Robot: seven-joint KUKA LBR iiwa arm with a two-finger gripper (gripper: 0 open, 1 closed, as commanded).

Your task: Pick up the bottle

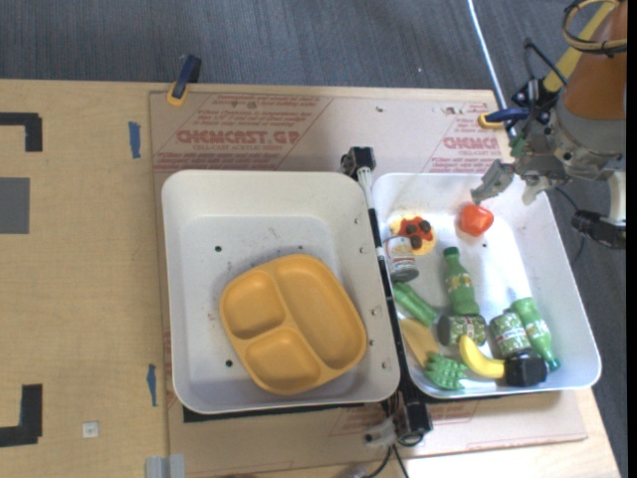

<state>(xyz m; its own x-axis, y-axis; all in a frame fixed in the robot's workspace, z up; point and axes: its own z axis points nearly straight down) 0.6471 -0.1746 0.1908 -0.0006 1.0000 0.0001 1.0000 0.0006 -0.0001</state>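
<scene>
So over in the left bin there's just the yellow divided plate, sitting toward that bin's near edge, a bit tilted relative to the walls. All the clutter is in the right bin. Along its left wall there's a small can and just past it a little yellow thing with dark berries on it, with a green pepper-ish piece lying diagonally below those. The bottle I'm after is a green one lying roughly in the middle of the right bin, neck pointing at the far edge, its base next to a banana and a green blocky toy near the near edge. A second green bottle sits by the near right corner with a black cap-like thing touching it. A red pepper-looking thing is up near the far edge. My gripper hangs over the far right corner of that bin, wrist coming in from the right with the orange band above it, fingers spread apart and holding nothing, well apart from the bottle.
</scene>
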